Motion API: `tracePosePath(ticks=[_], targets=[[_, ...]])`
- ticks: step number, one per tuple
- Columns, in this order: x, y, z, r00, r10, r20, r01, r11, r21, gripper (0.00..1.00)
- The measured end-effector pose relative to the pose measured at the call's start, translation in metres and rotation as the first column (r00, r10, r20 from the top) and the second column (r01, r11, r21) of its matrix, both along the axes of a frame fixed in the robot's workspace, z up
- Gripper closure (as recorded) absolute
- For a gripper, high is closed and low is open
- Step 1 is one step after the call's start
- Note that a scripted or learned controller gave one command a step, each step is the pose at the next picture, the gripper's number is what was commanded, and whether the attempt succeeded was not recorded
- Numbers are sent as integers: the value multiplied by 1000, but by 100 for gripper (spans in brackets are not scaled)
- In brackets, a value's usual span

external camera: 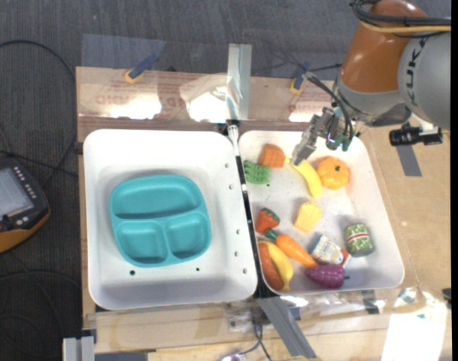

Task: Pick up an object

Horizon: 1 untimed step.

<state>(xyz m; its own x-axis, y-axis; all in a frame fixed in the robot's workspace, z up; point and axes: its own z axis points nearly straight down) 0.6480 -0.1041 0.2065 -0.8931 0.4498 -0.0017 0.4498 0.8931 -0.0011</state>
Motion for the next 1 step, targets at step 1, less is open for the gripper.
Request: tracePosePath(ticks=[1], targets=[[8,7,-112,996,91,2,-91,996,-1,100]])
